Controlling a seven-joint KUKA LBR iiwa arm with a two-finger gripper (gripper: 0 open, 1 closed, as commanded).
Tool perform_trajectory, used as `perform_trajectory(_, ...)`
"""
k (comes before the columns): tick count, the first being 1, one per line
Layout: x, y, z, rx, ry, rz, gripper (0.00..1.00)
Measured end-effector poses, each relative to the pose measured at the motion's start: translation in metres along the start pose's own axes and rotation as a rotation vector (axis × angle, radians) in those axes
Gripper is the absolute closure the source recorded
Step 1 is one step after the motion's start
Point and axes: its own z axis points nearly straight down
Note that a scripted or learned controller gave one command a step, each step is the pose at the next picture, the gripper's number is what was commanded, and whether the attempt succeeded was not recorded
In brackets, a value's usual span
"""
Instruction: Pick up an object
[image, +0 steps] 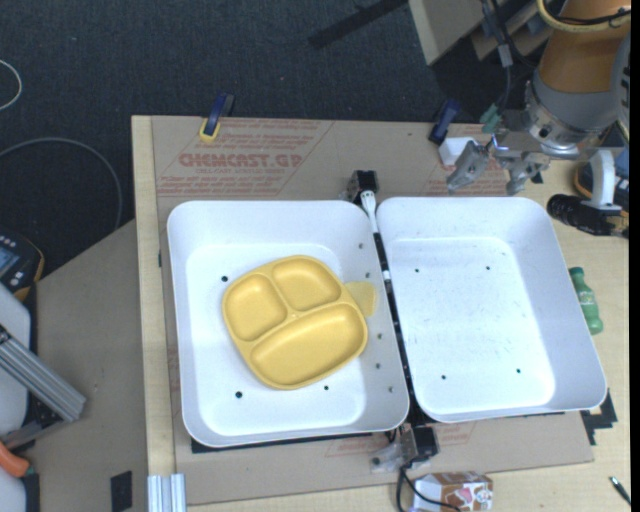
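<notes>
Yellow divided plate (295, 321) flat in left bin (190, 250); probably light, stiff, slick plastic. Best gripped at rim or divider ridge. Right bin (560, 300) alongside. Gripper (495, 168) above its far edge, fingers spread, nothing held.

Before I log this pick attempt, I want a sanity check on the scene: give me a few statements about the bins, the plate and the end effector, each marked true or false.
1. The yellow divided plate lies in the left bin. True.
2. The plate has three compartments. True.
3. The end effector is pressed onto the plate. False: it is at the far edge of the right bin, well apart from the plate.
4. The plate stands on its edge against the bin wall. False: it lies flat on the bin floor.
5. The two bins sit side by side. True.
</notes>
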Motion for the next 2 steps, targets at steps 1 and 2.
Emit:
perform_trajectory(1, 0.079, -0.08, -0.123, -0.013, 0.003, -0.009, 0.0)
perform_trajectory(2, 0.129, -0.141, -0.233, -0.017, 0.003, -0.009, 0.0)
